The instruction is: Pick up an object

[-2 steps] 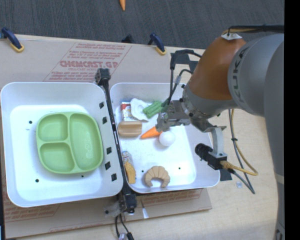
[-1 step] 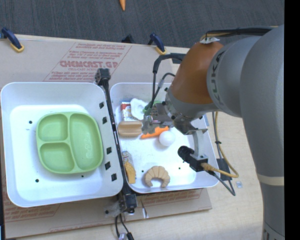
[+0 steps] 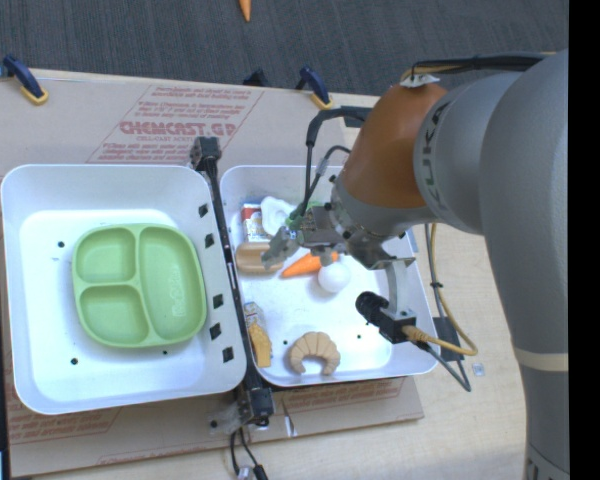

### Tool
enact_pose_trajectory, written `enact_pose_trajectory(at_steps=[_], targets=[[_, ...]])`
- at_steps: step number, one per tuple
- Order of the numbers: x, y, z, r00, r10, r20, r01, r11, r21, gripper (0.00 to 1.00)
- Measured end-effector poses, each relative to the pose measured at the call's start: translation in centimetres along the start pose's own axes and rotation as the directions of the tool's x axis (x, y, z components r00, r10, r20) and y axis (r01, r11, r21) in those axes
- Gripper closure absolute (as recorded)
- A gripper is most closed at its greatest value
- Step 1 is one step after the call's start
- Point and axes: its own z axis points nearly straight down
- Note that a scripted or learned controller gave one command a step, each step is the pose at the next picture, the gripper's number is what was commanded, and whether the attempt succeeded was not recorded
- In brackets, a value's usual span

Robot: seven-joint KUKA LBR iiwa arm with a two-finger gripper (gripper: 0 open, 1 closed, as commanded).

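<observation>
My gripper [image 3: 281, 247] hangs low over the upper left part of the right bin [image 3: 365, 358], under the orange-banded wrist. Its tip is just above a brown bun-like piece [image 3: 250, 259] and right next to an orange carrot [image 3: 303, 266]. A white ball [image 3: 332, 279] lies beside the carrot's right end. Behind the gripper sit a crumpled white item [image 3: 276, 212] and a small red and white packet [image 3: 250, 220]. A croissant [image 3: 314, 353] rests near the bin's front wall, and a small yellow-brown piece [image 3: 259, 344] lies at the front left. The arm hides the bin's right back part.
The left bin [image 3: 30, 368] holds a pale green divided plate [image 3: 140, 285]. A black clip strip [image 3: 220, 268] runs along the wall between the two bins. Cardboard [image 3: 180, 118] lies under the bins, held by blue and yellow clamps [image 3: 315, 85] at the back.
</observation>
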Motion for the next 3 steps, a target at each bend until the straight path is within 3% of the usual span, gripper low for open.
enact_pose_trajectory(at_steps=[1,2,3], targets=[[-4.9,6.2,10.0,1.000,0.001,0.000,-0.001,1.000,0.001,0.00],[-4.9,6.3,9.0,1.000,-0.003,0.000,0.003,1.000,0.001,1.00],[0.1,11.9,-0.2,1.000,-0.001,0.000,0.001,1.000,-0.005,1.00]])
